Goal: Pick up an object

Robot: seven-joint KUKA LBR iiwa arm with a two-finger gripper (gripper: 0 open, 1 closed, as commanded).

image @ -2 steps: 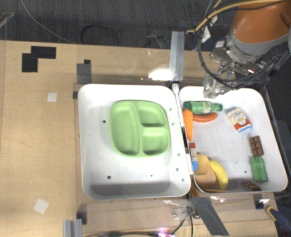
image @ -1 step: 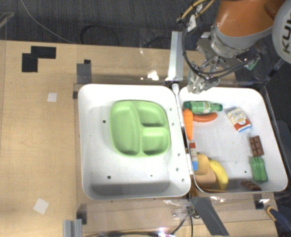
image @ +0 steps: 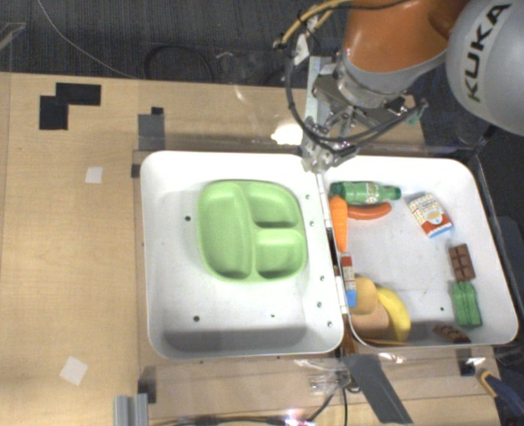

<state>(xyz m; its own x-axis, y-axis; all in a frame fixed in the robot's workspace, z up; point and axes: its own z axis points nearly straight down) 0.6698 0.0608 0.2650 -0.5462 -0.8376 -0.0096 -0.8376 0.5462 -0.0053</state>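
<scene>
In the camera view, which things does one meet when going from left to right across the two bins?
Green tray → carrot → green bottle → white carton → chocolate bar.

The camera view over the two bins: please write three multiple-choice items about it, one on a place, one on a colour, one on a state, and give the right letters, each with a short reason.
1. Where does the divided tray lie?
A. in the left bin
B. in the right bin
C. on the bench outside the bins

2. What colour is the divided tray?
A. red
B. light green
C. blue

3. How does the bottle rest?
A. upright
B. on its side
C. leaning on the tray

Answers:
1 A: the divided tray sits in the left bin, apart from the food items in the right bin.
2 B: its whole surface is light green.
3 B: the bottle lies flat along the right bin's far wall, just above the carrot; the tool hangs over the bins' far edge.
</scene>
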